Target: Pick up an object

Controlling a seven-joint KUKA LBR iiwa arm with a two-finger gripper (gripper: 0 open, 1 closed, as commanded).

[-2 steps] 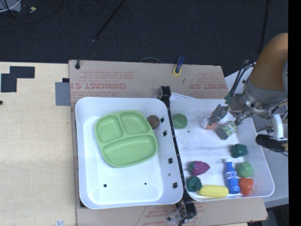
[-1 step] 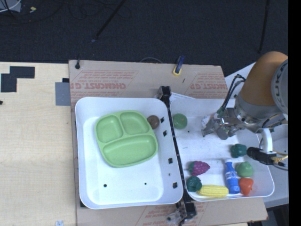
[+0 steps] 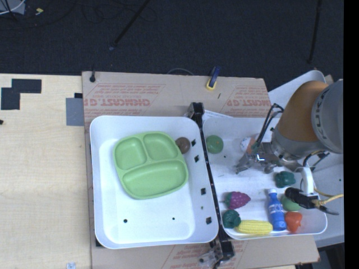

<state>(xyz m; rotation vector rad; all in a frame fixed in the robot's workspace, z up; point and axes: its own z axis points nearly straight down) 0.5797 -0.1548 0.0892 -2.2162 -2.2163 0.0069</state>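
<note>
The left bin (image 3: 106, 217) holds a green divided plate (image 3: 150, 164) with a brown ball (image 3: 183, 144) at its right edge. In the right bin (image 3: 320, 224), the gripper (image 3: 247, 164) hangs near a green ball (image 3: 214, 144); purple grapes (image 3: 238, 199), a corn cob (image 3: 253, 227) and a blue bottle (image 3: 275, 209) lie nearer.

You're looking at an evenly lit, fairly bright scene with light from overhead. The left white bin (image 3: 106, 206) reads almost overexposed, with soft shadow along its inner walls. Behind it, the dark floor loses nearly all detail. Right of it, the small toys look soft and slightly blurred. Overall sharpness is low.
</note>
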